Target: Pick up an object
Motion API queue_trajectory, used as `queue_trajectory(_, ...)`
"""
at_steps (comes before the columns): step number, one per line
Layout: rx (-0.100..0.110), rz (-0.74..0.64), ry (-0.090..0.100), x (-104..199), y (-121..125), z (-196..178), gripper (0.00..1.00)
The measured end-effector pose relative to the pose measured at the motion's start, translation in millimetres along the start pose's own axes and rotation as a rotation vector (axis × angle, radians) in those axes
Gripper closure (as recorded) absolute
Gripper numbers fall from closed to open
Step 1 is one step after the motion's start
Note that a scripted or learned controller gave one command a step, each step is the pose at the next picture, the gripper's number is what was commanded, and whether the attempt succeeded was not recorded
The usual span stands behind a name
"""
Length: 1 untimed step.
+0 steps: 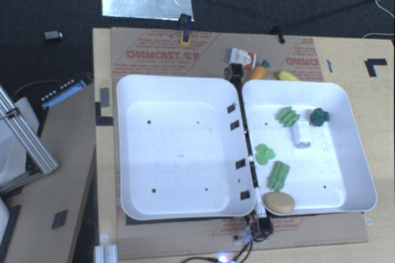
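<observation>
The right bin (pixel 352 126) holds several small objects. A light green ridged piece (pixel 287 116) lies near its back, with a dark green lump (pixel 318 116) to its right. Just below them rests a white cylinder (pixel 301 134). A green leafy piece (pixel 264 154) and a green ridged block (pixel 278 175) sit at the bin's left side. A tan oval bun (pixel 279 202) lies in the front left corner.
The left bin (pixel 179 150) stands beside the right one, joined by a row of black clips (pixel 236 126). Behind the bins on the bench lie an orange piece (pixel 258 73), a yellow piece (pixel 287 76) and a small packet (pixel 241 58).
</observation>
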State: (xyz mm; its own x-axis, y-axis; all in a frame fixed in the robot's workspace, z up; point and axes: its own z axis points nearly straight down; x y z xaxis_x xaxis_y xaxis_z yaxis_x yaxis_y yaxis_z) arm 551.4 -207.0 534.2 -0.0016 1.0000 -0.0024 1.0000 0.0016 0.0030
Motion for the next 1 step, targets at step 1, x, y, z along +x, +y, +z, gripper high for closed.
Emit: queue_trajectory(1, -0.001, -0.002, 0.002, 20.5, -67.4, -2.3, 1.0)
